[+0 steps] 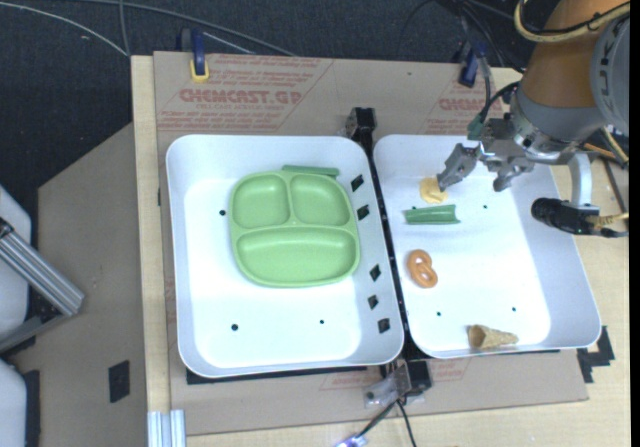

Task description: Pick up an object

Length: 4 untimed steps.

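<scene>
the grey two-finger gripper (483,168), fingers spread apart and holding nothing, hangs near the right white plastic bin's (560,285) far edge, just beside a small yellow piece (432,191).

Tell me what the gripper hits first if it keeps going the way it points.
Probably the small yellow piece, just down-left of the gripper in the right bin; the green strip lies just beyond. Depth unclear.

We see the arm (570,65) entering at the frame's upper right, its gripper (483,172) lowered with fingers spread apart
</scene>
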Tool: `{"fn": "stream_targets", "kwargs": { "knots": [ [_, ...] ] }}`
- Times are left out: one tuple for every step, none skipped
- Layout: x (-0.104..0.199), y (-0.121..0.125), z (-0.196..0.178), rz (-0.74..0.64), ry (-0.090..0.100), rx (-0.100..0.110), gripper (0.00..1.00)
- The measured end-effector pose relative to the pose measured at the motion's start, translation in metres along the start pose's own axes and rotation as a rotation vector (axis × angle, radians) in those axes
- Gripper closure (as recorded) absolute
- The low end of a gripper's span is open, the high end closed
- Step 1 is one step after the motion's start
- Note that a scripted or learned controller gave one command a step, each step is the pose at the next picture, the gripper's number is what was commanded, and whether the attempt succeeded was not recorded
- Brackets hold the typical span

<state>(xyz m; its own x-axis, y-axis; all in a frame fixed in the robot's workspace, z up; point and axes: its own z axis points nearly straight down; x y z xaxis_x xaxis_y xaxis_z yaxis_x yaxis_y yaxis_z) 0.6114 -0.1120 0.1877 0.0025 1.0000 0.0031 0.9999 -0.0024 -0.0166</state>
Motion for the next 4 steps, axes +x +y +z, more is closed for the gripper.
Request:
{"fn": "stream_targets", "kwargs": {
  "knots": [
    [0.000, 0.003, -0.009, -0.003, -0.002, -0.015, 0.00],
    [0.000, 0.001, 0.054, -0.002, -0.001, -0.010, 0.00],
    [0.000, 0.003, 0.103, -0.002, -0.002, -0.016, 0.00],
    [0.000, 0.006, 0.086, -0.002, -0.004, -0.028, 1.00]
  ]
}}
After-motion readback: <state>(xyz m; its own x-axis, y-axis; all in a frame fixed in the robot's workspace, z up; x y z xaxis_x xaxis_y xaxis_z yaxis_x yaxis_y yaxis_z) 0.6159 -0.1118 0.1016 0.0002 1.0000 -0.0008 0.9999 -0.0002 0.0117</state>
